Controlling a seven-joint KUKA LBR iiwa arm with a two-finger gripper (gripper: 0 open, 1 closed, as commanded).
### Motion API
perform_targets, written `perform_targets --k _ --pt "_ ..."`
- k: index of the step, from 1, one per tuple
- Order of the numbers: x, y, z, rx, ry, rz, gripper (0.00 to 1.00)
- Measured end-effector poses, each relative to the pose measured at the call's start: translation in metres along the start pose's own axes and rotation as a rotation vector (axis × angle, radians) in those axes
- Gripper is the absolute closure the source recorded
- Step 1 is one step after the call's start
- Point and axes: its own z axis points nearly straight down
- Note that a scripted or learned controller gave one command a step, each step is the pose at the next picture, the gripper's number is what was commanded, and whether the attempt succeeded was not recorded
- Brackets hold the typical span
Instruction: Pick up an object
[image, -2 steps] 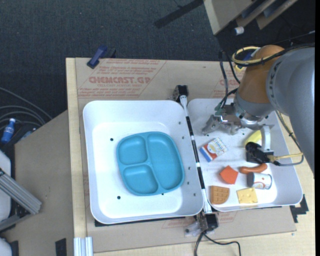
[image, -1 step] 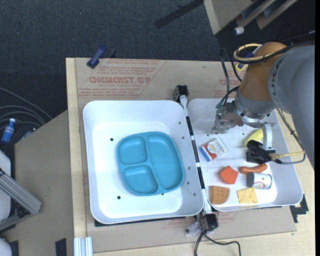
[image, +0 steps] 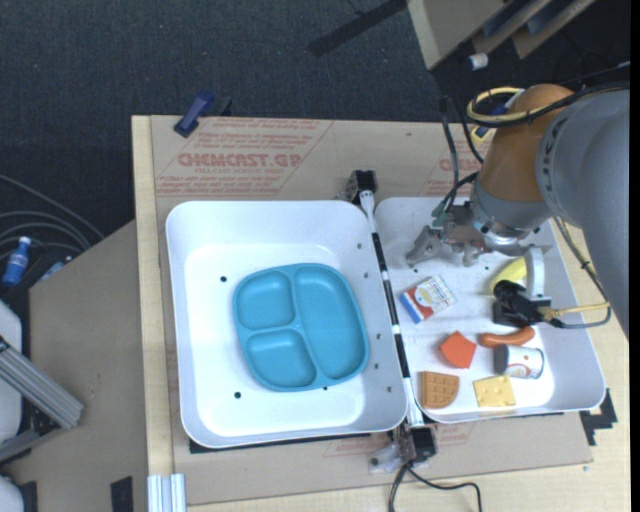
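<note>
Packet: we see a small white packet (image: 428, 297) with red and blue print lying flat in the right bin (image: 572, 372), toward the bin's 9 o'clock wall and close to the divide between the two bins.
Claw: the claw (image: 446, 243) sits at about 12 o'clock from the packet, near it but apart from it. We cannot tell whether it is spread or pressed together, and we see nothing gripped in it.
Orange block: an orange block (image: 458, 350) lies at 5 o'clock from the packet, apart from it.
Waffle: a brown waffle piece (image: 438, 388) lies at 7 o'clock from the orange block, just beside it, by the bin's near rim.
Yellow square: a flat yellow square (image: 494, 392) lies at 3 o'clock from the waffle piece, near it.
Sausage: an orange sausage (image: 503, 338) lies at 2 o'clock from the orange block.
Can: a small white can (image: 527, 363) lies at 5 o'clock from the sausage. The two look to be touching.
Yellow piece: a yellow piece (image: 513, 270) lies at 2 o'clock from the packet, partly under the arm.
Arm: the arm (image: 600, 150), grey with an orange band, comes in from 2 o'clock over the right bin.
Left bin: the left bin (image: 200, 300) holds a blue divided plate (image: 298, 326) lying flat near its middle.
Counter: both bins rest side by side on the counter (image: 250, 160). A small blue clip (image: 195, 113) sits at its 11 o'clock corner.
</note>
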Motion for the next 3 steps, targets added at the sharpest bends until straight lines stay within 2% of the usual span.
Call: perform_targets --k 1,2,3 --pt "-0.002 0.036 0.010 -0.002 -0.001 -0.002 0.00" --pt "-0.002 -0.012 0.010 0.001 0.000 0.000 0.00" --pt "0.009 0.036 0.010 -0.002 0.000 -0.001 0.00"
